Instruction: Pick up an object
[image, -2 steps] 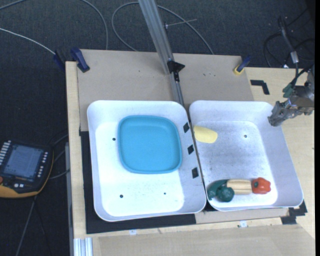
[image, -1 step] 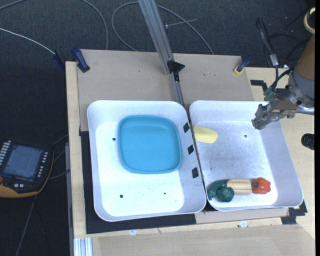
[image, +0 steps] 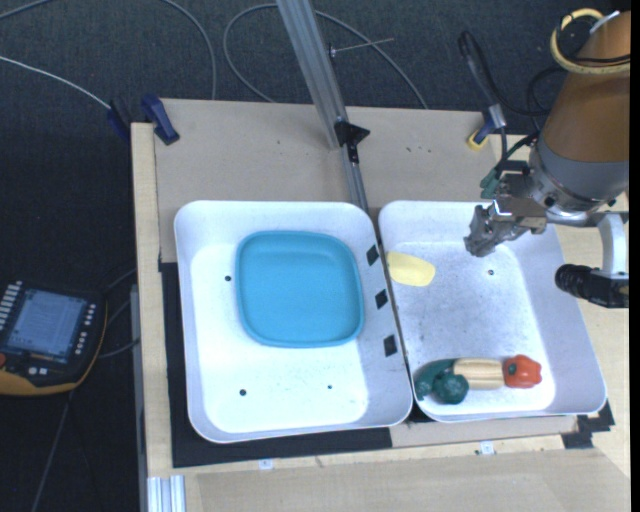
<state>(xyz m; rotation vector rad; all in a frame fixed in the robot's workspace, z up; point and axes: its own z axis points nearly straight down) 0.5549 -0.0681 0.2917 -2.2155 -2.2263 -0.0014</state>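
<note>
Hanging over the upper part of the right bin (image: 575, 330), the gripper (image: 487, 238) is seen from above at a slant; whether it is spread or pressed together I cannot tell, and nothing is visible in it. The arm (image: 590, 110) enters from the right, with its orange band above the wrist. In this same bin a yellow piece (image: 411, 269) lies near the upper left corner, a little apart from the gripper; along the near wall three things lie in a row: a dark green object (image: 441, 384), a pale tan stick (image: 478, 373) touching it, and a red object (image: 521, 371) at the stick's other end. The left bin (image: 205, 330) carries a blue square plate (image: 299, 288) near its middle. Both bins rest on the tabletop (image: 250, 150), side by side and touching; on the dark floor to the left lies a handheld controller (image: 45, 330) with a screen.
</note>
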